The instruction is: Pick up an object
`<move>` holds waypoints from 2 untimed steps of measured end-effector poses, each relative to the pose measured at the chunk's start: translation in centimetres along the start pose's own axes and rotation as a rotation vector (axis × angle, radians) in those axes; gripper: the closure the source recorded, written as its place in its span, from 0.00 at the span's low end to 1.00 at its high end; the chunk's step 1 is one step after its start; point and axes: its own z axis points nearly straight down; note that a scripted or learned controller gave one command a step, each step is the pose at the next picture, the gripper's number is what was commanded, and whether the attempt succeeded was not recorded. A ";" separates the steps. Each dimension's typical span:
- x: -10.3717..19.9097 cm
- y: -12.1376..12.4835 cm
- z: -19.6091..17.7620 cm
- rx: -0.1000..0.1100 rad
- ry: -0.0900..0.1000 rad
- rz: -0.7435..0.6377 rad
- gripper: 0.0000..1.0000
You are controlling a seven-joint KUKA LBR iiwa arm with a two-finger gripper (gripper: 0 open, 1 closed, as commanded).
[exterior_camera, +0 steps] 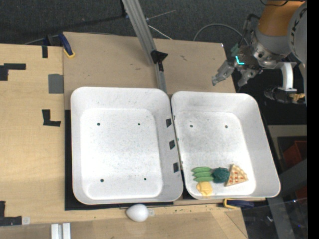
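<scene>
We take right bin (259, 133) as landmark. Gripper (234, 76) hangs above worktop (199, 59), just beyond bin's far rim; fingers spread open, gripping nothing. In bin's near corner we note toy cluster: green pea pods (202, 172), dark green broccoli (220, 174), yellow piece (205, 187), pizza slice (236, 175), touching. White egg (137, 212) lies on worktop, left of bin's near edge.
</scene>
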 end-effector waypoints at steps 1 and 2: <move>0.0 0.1 -0.3 -0.005 -0.002 -0.001 0.00; 0.7 0.8 5.0 0.001 -0.002 -0.001 0.00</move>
